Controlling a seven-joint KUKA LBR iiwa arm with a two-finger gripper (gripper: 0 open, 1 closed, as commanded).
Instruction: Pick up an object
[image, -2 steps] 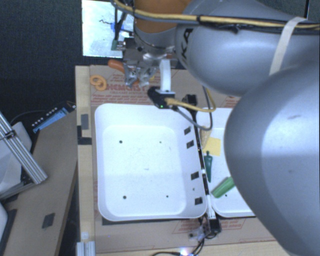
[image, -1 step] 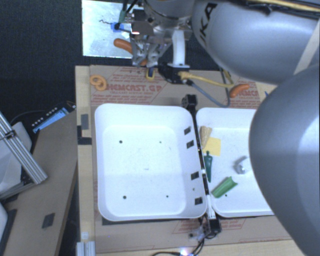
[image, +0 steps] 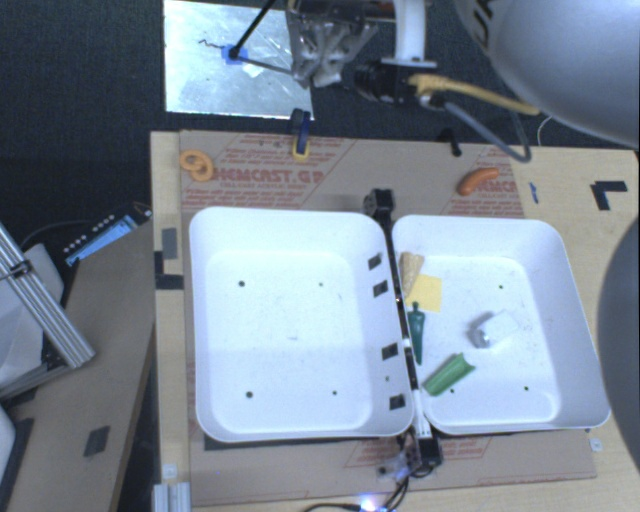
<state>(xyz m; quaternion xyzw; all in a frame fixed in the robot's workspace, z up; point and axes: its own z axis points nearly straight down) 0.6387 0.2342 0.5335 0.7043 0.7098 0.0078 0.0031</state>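
The gripper (image: 322, 55) hangs beyond the far edge of the bench, above both bins (finger state cannot be determined). The objects lie well apart from it, in the right bin (image: 545, 400): a yellow wedge (image: 424, 290), green pieces (image: 447, 374), a grey item (image: 484, 333).

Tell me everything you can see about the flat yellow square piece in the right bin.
The flat yellow square piece looks thin and matte, like foam or plastic sheet, lying flat on the floor of the right white bin near its left wall. It sits slightly turned. A tan cone-shaped piece meets its upper left corner, and the dark green pointed object lies just below, seemingly apart.
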